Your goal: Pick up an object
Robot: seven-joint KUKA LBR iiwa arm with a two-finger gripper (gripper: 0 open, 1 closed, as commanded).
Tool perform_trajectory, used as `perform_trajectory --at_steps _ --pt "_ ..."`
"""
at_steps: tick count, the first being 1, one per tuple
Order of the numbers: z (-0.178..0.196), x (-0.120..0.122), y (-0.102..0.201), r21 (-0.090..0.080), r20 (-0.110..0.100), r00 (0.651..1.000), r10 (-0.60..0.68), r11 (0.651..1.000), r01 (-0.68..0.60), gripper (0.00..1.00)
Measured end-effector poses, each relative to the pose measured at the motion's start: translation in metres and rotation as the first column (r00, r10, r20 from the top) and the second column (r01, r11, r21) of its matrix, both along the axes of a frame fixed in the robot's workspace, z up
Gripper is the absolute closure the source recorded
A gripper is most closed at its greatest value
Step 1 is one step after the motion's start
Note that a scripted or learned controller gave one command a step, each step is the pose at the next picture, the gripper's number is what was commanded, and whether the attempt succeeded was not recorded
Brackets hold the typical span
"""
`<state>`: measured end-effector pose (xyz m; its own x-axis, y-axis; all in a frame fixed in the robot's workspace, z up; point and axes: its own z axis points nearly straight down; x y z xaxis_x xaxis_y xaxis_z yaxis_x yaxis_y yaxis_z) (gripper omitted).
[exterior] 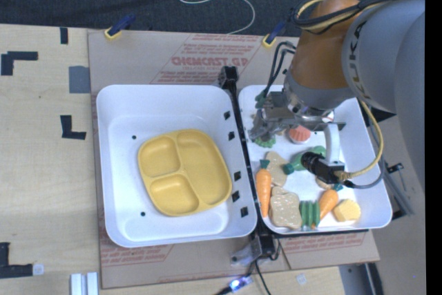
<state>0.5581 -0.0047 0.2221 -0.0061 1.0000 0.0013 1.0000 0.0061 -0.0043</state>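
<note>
We see two white bins [110, 148] on a tan bench. Left bin: yellow divided plate [184, 170]. By the gripper [266, 126], a pink-red piece [300, 134] just right of the fingers; below them an orange carrot [264, 191], a speckled beige bread slice [284, 207], a green piece [309, 212], a yellow block [347, 211]. Arm [387, 45] grey, orange band.

Two white bins are counted: a left bin [110, 148] and a right bin [366, 169]. One yellow divided plate [184, 170] is counted in the left bin. Two toy carrots [264, 188] [327, 202], one bread slice [284, 207] and one yellow block [347, 211] are counted in the right bin; further items are partly hidden.
</note>
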Motion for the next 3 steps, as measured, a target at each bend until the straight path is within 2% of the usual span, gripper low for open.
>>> perform_trajectory --at_steps 1,2,3 --pt "-0.011 -0.028 0.044 0.0 -0.002 1.0 -0.001 1.0 0.001 1.0" --pt "0.006 -0.051 0.087 0.0 0.001 1.0 0.001 1.0 -0.001 1.0" --pt "-0.001 -0.082 0.108 -0.002 -0.002 1.0 -0.002 1.0 0.002 1.0"
